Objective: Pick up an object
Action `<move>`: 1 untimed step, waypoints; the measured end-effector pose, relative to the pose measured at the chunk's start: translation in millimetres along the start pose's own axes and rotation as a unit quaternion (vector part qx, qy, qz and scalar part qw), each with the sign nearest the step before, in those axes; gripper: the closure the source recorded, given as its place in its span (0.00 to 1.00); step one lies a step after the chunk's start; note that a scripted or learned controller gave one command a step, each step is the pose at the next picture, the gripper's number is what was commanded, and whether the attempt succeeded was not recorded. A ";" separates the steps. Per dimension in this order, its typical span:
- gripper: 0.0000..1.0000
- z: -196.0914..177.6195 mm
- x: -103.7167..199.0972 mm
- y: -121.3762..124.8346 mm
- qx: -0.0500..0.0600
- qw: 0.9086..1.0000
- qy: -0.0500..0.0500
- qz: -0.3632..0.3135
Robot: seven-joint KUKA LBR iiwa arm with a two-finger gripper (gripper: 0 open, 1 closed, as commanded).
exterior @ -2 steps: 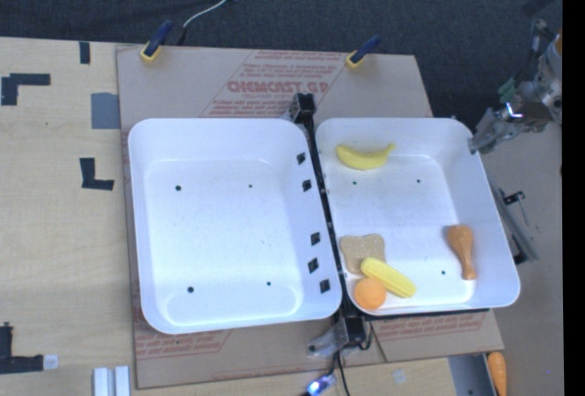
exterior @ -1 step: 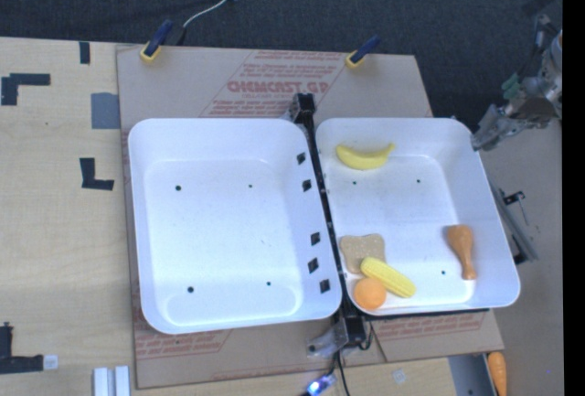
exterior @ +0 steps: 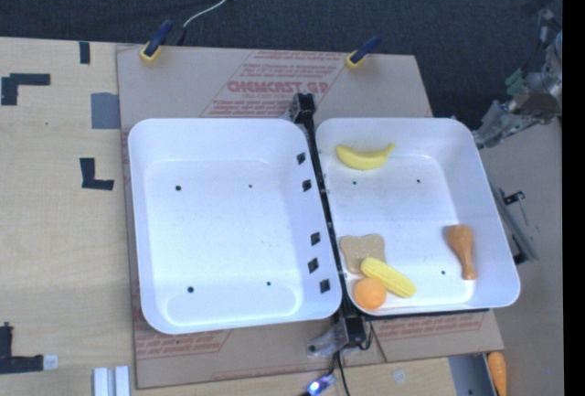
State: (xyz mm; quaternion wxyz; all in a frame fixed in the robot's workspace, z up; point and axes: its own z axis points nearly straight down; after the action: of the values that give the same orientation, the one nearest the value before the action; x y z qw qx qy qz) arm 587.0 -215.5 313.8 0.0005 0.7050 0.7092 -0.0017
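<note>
Right bin [exterior: 430, 133] holds one banana [exterior: 364, 155], toast [exterior: 362, 248], corn [exterior: 388, 277], orange [exterior: 370, 294], drumstick [exterior: 462, 249]; pincer's state unclear

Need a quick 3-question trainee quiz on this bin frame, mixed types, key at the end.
1. True or false: the banana lies in the left bin.
2. Multiple choice: which item touches the corn cob at the right bin's near-left corner? A) chicken drumstick B) orange C) banana
3. Fill in: the flat tan item just behind the corn cob is a slice of ____.

Key
1. False; it lies in the right bin, near the far wall.
2. B; the drumstick lies apart by the right wall.
3. bread
</note>
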 end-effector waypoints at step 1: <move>1.00 -9.5 0.5 0.4 0.000 1.000 0.000 0.000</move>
State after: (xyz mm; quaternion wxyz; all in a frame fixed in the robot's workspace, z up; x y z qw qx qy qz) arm 587.4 -215.0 323.3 0.0006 0.7046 0.7096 -0.0018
